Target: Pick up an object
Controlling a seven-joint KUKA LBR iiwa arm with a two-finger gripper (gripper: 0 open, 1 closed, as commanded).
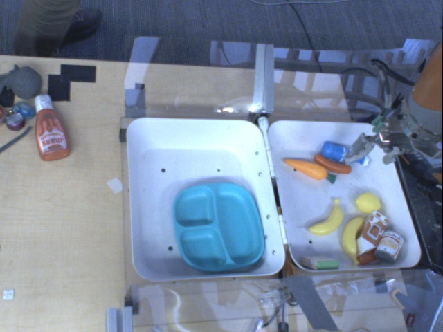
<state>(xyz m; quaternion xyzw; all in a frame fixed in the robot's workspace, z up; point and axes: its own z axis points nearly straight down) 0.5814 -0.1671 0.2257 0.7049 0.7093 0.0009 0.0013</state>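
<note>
In the right bin (297, 206) lie a blue can (333, 149), an orange carrot (306, 168) and a shorter red-orange one (333, 164). Nearer the front are a banana (328, 220), a lemon (368, 202), a yellow fruit (351, 236), a brown packet (381, 238) and a small green piece (324, 262). My gripper (376, 151) hangs over the bin's far right side, just right of the blue can. Its fingers stand apart with nothing between them.
The left bin (149, 185) holds a blue divided plate (219, 225). On the bench to the left stand a ketchup bottle (50, 133) and small items. Cables (374, 75) and the arm crowd the far right.
</note>
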